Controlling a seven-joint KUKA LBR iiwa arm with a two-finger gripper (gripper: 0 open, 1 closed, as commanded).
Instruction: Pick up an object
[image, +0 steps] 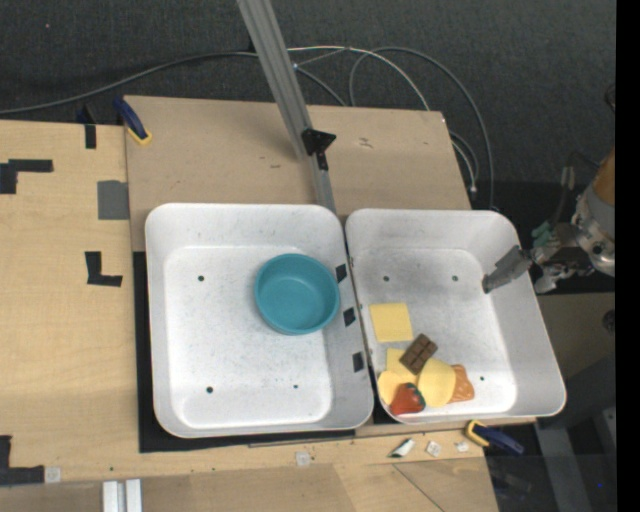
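Left bin (180, 300): your round teal bowl (295, 292) sits near its right wall; bare floor elsewhere.
Right bin (440, 240): yellow square slice (391, 322), brown chocolate bar (418, 351) and red-yellow toy food (425, 385) crowd the near-left corner.
Gripper (505, 268): over the right rim; whether it's parted or closed, you cannot tell.

Even, fairly bright overhead light washes both white bins (245, 222), whose rims glare slightly. Shadows are soft and short, pooling under the teal bowl (295, 292) toward six o'clock. The picture is grainy, and blurrier toward three o'clock.
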